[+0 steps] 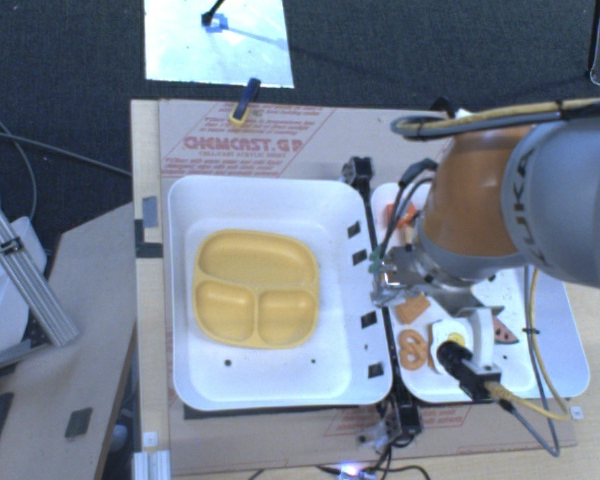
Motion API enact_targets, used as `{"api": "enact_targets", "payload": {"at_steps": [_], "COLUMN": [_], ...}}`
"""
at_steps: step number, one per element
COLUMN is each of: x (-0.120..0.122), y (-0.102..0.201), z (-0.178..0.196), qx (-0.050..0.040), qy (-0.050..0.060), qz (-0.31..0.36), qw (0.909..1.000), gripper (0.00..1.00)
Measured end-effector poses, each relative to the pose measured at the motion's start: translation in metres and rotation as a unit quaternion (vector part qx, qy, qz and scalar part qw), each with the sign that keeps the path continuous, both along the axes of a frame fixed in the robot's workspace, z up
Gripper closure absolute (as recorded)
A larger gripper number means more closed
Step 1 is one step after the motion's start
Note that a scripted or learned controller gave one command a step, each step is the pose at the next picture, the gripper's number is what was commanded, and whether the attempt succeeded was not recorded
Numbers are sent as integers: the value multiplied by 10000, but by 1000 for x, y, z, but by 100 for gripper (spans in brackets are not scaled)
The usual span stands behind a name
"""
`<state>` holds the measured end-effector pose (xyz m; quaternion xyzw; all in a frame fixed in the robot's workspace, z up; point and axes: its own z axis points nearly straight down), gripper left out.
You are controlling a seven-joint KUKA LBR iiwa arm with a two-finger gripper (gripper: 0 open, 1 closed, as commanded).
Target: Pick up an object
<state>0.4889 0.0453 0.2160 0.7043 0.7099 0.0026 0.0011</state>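
The grey arm's gripper (388, 286) sits low at the left edge of the right white bin (565, 358), near an orange pretzel-shaped toy (412, 349). Whether it is spread or pinching cannot be told.

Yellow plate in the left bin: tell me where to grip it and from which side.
Take the yellow plate by its rim on the view's right, coming straight down. It lies flat, open side up, likely too wide to span; the raised rim is the thin edge to pinch, and that side is nearest the arm.
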Motion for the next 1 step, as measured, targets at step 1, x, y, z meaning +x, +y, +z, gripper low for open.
{"api": "enact_targets", "payload": {"at_steps": [1], "x": [61], "y": [71], "z": [-44], "qx": [2], "qy": [16], "qz": [15], "qw": [10000], "gripper": [100]}}
